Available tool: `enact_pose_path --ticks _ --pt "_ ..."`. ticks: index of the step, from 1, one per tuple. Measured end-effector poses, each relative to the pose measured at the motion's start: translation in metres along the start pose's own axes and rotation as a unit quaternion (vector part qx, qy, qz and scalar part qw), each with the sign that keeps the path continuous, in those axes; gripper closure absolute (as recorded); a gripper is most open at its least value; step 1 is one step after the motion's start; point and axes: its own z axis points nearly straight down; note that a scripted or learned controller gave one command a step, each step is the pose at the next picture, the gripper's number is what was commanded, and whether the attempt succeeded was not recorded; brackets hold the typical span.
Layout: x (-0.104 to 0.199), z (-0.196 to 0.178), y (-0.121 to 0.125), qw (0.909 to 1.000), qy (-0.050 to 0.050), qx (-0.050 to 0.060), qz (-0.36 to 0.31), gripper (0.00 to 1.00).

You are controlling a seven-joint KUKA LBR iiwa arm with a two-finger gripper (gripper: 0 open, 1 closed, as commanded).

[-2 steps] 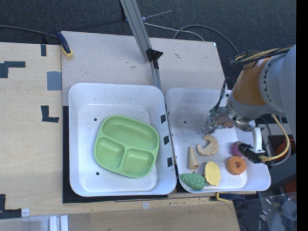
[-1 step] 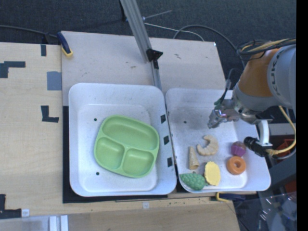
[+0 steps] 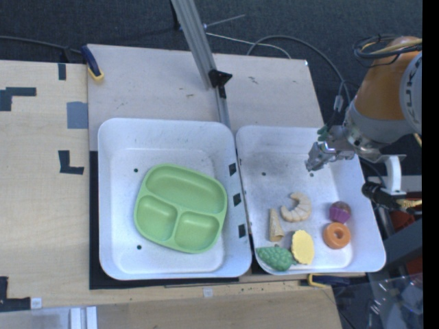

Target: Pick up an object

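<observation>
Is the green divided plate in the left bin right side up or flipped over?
Right side up. The green plate lies flat in the left bin, with its three hollow compartments facing up.

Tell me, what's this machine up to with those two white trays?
A robot arm reaches in from the right, its gripper above the upper part of the right bin. It holds nothing. Toy foods lie nearer the front: a croissant, a purple piece, an orange ring, a yellow piece. The left bin holds a green divided plate.

pincer point(image 3: 317, 162) over right bin point(image 3: 274, 142), green tray point(image 3: 181, 208) left
</observation>
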Motion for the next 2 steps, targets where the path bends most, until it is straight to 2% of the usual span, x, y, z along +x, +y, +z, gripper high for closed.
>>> enact_pose_path --ticks 1,2 --pt "-0.007 -0.061 0.0 1.0 0.0 0.0 0.0 1.0" --pt "0.046 -0.064 -0.015 1.0 0.001 0.003 -0.002 1.0"
